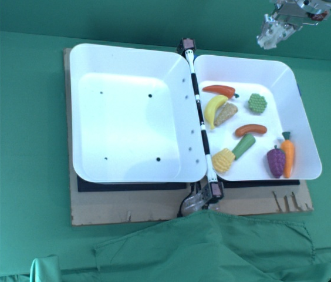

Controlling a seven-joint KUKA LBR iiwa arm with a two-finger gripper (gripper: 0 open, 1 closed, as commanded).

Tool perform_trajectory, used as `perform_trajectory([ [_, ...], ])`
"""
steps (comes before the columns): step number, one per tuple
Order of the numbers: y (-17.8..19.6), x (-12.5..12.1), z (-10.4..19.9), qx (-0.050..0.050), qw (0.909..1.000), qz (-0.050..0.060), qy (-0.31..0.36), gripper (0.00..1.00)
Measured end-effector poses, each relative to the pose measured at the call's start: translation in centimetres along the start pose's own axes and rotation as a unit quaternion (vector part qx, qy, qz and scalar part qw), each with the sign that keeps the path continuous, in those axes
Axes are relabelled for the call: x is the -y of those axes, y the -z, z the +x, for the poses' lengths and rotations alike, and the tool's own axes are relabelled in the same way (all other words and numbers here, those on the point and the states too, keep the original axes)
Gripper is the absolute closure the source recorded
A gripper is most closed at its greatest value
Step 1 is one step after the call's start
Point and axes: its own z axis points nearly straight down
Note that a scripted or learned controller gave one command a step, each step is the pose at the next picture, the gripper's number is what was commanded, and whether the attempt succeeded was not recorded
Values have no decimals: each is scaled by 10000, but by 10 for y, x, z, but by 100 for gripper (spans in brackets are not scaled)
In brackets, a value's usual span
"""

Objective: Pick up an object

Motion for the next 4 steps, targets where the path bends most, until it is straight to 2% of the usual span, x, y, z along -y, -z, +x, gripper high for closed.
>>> perform_trajectory([
  [1,-1,11,-51,-2,10000,56,-31,100],
  [2,25,22,-72,-1,10000,43,-16,100],
  [3,-64,-11,-70,-16,9999,100,1,100],
  [4,46,-25,-70,5,10000,-1,9,100],
])
